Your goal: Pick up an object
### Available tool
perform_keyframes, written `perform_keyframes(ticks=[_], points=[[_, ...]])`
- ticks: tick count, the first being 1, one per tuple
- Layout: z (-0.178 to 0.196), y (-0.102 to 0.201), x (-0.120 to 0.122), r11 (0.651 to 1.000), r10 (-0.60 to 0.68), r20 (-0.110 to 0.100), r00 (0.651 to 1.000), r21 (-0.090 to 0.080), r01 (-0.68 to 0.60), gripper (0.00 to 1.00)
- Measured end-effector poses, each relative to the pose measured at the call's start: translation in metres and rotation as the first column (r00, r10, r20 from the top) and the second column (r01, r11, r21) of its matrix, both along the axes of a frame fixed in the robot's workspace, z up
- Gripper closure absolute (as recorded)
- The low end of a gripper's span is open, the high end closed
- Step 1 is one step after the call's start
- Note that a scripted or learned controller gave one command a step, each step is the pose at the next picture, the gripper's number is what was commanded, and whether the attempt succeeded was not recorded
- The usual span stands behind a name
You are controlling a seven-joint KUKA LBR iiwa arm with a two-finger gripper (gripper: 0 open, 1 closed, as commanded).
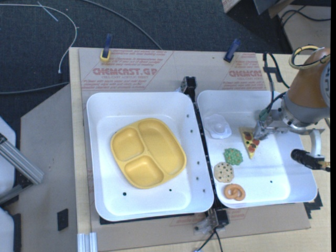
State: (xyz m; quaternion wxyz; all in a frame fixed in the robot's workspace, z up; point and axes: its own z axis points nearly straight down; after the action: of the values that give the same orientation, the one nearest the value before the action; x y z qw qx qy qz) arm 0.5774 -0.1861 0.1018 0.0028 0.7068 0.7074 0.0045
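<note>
- The pizza slice point(249, 143) is lying in the right bin point(273, 185), right of frame centre.
- The gripper point(259, 134) is hovering at its upper end; open or closed, I cannot tell.
- Broccoli point(232, 156), cookie point(223, 171) and pretzel point(234, 192) are sitting below-left.
- A yellow tray point(148, 152) is resting in the left bin point(105, 193).

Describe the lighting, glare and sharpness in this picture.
Camera view: even overhead light and soft shadows; the white bins look bright, washing out the pale lid; the yellow tray has a mild sheen; the toy foods are small and soft-edged; the pincer is slightly blurred.
</note>
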Motion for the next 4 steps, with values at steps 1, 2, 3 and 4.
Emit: perform_keyframes(ticks=[1,2,3,4], points=[[0.065,-0.003,0.001,1.0,0.0,-0.004,1.0,-0.005,0.0,1.0],[0.127,-0.003,0.009,1.0,0.001,-0.004,1.0,-0.005,-0.001,1.0],[0.181,-0.003,0.011,1.0,0.001,-0.003,1.0,-0.005,-0.001,1.0],[0.182,0.044,0.005,1.0,0.003,-0.012,1.0,-0.001,-0.003,1.0]])
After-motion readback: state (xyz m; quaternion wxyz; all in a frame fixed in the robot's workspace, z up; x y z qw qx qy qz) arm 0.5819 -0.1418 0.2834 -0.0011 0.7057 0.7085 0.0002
